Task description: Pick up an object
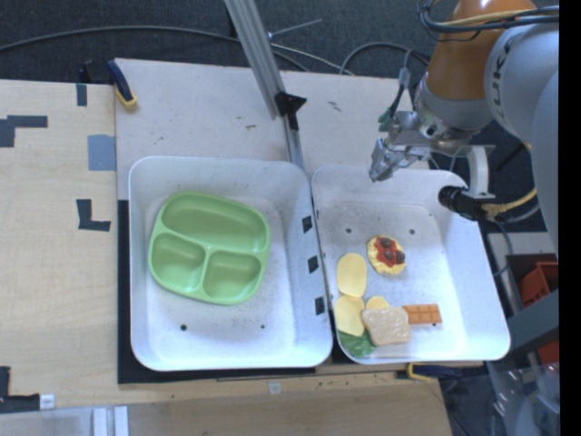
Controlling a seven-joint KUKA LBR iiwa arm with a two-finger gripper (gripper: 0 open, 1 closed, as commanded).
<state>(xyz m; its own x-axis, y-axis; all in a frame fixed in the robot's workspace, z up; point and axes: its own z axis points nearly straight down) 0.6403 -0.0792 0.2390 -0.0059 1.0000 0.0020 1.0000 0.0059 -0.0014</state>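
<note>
Approach step: the gripper (385, 166) hangs over the right bin's (472, 243) far edge, fingers' state unreadable, and must next descend onto 1 toy food piece (387, 253).

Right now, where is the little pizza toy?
The little pizza lies in the right bin, near its middle, just right of a yellow oval piece and above the toast slice.

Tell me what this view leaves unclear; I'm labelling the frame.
- Gripper, camera view: small and blurred, so its grip state is unclear.
- Green leafy piece: mostly hidden under the beige toast-shaped slice.
- Grey arm with orange band: cut off by the top edge.
</note>
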